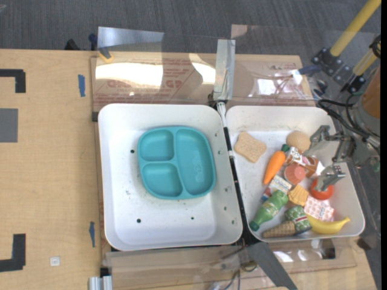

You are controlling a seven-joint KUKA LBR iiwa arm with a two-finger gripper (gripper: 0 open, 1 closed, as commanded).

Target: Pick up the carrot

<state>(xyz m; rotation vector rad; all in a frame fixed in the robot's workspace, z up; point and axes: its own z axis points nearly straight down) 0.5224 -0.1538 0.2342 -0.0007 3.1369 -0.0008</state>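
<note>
The carrot (274,167) is seen lying at a slant in the right bin (260,121), leafy end up, between a biscuit (250,147) and a red-and-white packet (295,170). The hand (331,175) is held open and empty above the bin's right side, near a red piece (321,191). It should be brought left and closed across the carrot's middle, clear of the crowding packet. A teal divided plate (177,162) rests in the left bin (115,162); brown cardboard covers the table (42,162).

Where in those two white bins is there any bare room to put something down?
The left bin has bare floor all round the teal divided plate, widest along its near edge. In the right bin, only the far-left corner behind the cracker is free; the carrot, green bottle, banana and gripper crowd the rest.
</note>
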